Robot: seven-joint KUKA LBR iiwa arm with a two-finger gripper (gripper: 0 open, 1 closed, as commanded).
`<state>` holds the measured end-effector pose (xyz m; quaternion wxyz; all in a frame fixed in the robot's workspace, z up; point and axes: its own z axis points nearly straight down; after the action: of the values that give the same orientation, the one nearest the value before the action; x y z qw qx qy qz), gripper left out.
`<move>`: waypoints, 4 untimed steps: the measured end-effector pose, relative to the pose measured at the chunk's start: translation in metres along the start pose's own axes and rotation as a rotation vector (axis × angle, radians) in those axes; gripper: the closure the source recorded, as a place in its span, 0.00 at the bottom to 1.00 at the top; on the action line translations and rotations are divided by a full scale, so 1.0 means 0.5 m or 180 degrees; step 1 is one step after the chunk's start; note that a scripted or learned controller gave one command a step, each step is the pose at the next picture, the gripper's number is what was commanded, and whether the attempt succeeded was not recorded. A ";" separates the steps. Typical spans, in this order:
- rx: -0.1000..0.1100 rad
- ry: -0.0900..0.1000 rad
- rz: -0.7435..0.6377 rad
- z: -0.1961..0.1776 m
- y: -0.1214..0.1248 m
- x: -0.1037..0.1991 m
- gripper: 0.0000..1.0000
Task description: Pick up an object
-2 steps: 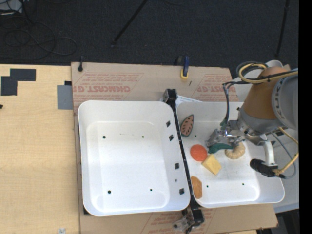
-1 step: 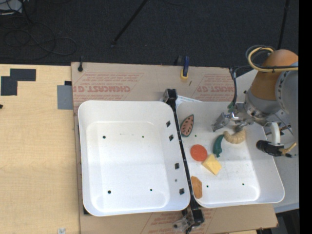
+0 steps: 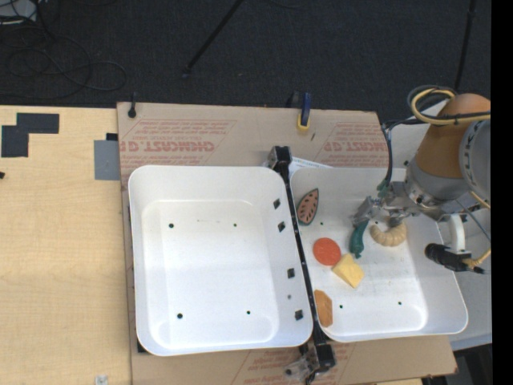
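The right bin [image 3: 417, 315] holds several small items. A brown oval piece [image 3: 309, 206] lies near its left wall, with a red disc [image 3: 326, 251] and a yellow wedge [image 3: 349, 272] below it. An orange piece [image 3: 323, 307] rests against the divider at the front. A teal curved object [image 3: 357, 239] and a beige ring-shaped piece [image 3: 390, 234] lie side by side in the middle. My gripper [image 3: 383, 212] hangs low just above these two, partly covering the top of the beige piece. I see nothing lifted off the bin floor.
The left bin [image 3: 144, 215] stands beside the right one, with a black clip strip [image 3: 290, 247] along their shared wall. The grey arm with its orange band [image 3: 449, 147] comes in from the right, over the right bin's far corner. Cables [image 3: 457, 255] hang near that bin's right edge.
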<state>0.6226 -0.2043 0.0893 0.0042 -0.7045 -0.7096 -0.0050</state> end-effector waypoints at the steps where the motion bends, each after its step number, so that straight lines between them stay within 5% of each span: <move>1: 0.0010 0.0009 0.0005 0.002 0.048 -0.003 0.00; 2: -0.0001 -0.0042 0.0013 -0.059 0.044 -0.017 0.00; 3: -0.0042 -0.0048 0.0008 -0.373 0.049 0.067 0.00; 4: 0.0010 -0.0044 0.0008 -0.370 0.044 0.064 1.00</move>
<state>0.6443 -0.1744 0.2748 0.0005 -0.7055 -0.7087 0.0010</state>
